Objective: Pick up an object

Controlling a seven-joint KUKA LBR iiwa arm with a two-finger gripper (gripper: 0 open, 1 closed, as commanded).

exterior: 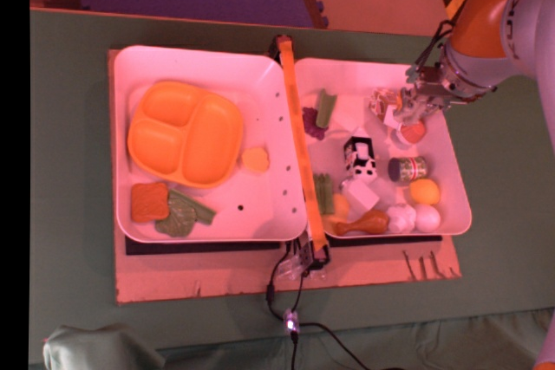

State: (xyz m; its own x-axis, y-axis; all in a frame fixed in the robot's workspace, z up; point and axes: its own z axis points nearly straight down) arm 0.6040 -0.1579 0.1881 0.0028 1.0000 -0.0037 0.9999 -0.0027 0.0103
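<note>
The gripper hangs low over the upper right part of the right bin. Directly under its tip lies a small red and white object, touching or nearly touching it. A small speckled item sits just to the gripper's left. Lower in the same bin are a black and white cube, a small can, a yellow lemon, a white block, two white eggs and a brown drumstick.
A green stalk and a purple piece lie near the orange divider. The left bin holds an orange divided plate, a yellow piece, a brown slab and a lettuce leaf.
</note>
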